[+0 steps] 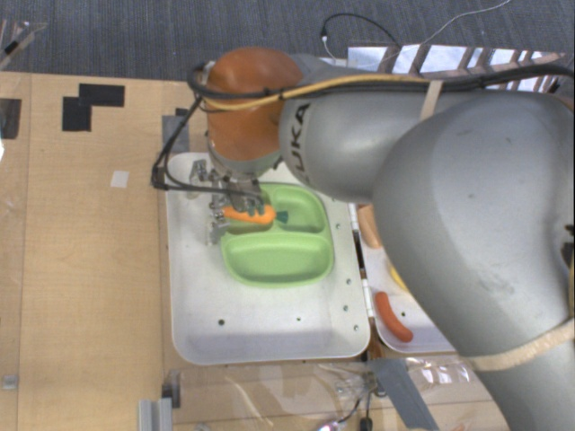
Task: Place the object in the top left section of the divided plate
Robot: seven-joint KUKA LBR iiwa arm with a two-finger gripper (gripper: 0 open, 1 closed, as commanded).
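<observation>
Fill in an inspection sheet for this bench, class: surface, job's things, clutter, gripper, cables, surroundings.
Surface: wooden bench bearing two white bins; left bin holds the plate.
Job's things: green divided plate; orange carrot at its top left section.
Clutter: red sausage in the right bin.
Gripper: gripper right at the carrot; grip not clear.
Cables: yellow cable along the arm; black wire on the floor.
Surroundings: dark carpet.

A light wooden bench [81, 268] fills the left and lower frame, with black square markings [90, 106] at its upper left. Two shallow white plastic bins rest on it side by side: the left bin [269, 326] at centre, the right bin [422, 339] mostly hidden at lower right.
</observation>
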